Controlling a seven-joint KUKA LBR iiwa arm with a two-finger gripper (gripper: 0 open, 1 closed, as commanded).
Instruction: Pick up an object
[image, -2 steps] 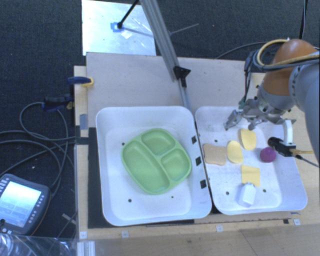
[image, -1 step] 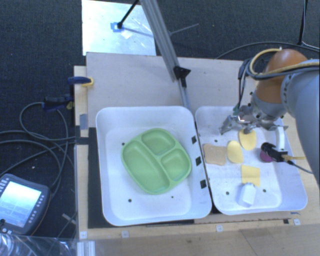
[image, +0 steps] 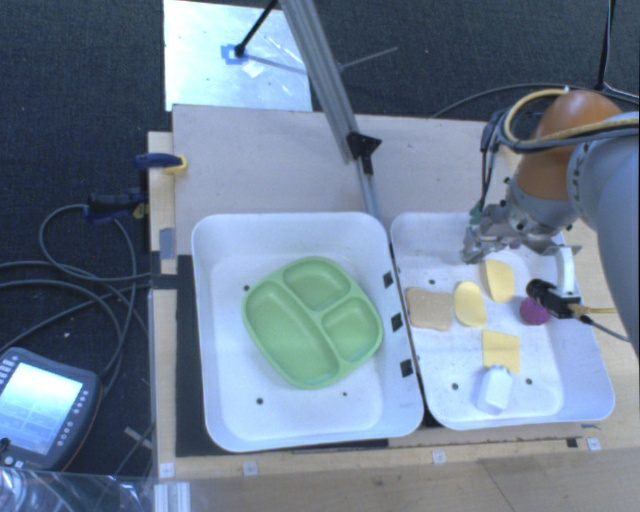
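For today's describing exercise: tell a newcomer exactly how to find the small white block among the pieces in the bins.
Start at the right-hand white bin, the one without the green divided plate. Go to its near edge, below the yellow square piece. The white block lies there, the sole white piece and the nearest one to the bench's front.

Six small items lie flat in the right bin (image: 600, 400): yellow pieces, tan, purple, white.

A pale wooden bench top (image: 270, 160) fills the middle of the frame, standing on dark carpet (image: 70, 90). At upper centre a bright sheet (image: 210, 60) lies on the floor. Black cables (image: 70, 240) loop at the left, and a handheld control pendant (image: 40, 405) sits lower left.
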